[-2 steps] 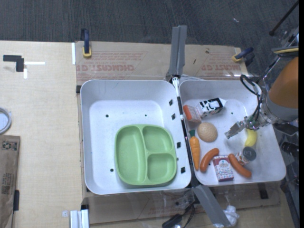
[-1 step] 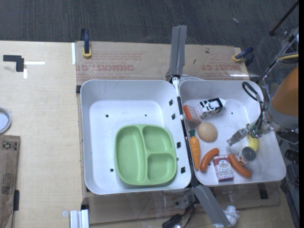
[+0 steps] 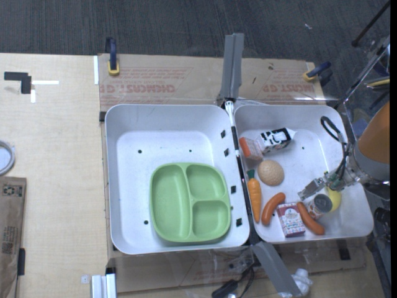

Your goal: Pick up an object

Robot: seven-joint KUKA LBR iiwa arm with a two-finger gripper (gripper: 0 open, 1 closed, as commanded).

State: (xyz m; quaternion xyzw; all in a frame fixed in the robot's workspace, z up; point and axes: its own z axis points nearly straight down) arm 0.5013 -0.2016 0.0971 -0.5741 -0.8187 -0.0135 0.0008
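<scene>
In the camera view, the gripper (image 3: 317, 194) was low in the right bin (image 3: 332, 120), near its right wall, just above a yellow round object (image 3: 332, 200); I cannot tell its state. A hot dog (image 3: 272, 207), a carrot (image 3: 254, 198), an egg (image 3: 271, 172) and a small red box (image 3: 289, 220) lay nearby. The left bin (image 3: 124, 166) carried a green divided plate (image 3: 190, 202).

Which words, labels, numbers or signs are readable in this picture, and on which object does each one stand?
"CHEMCAST GP", red print seen upside down, repeated on the brown paper sheet behind the bins.
Recycling sign, on the brown bag at the left edge.
Black and white carton: print blurred, not readable.
Small red box: print too small to read.
</scene>
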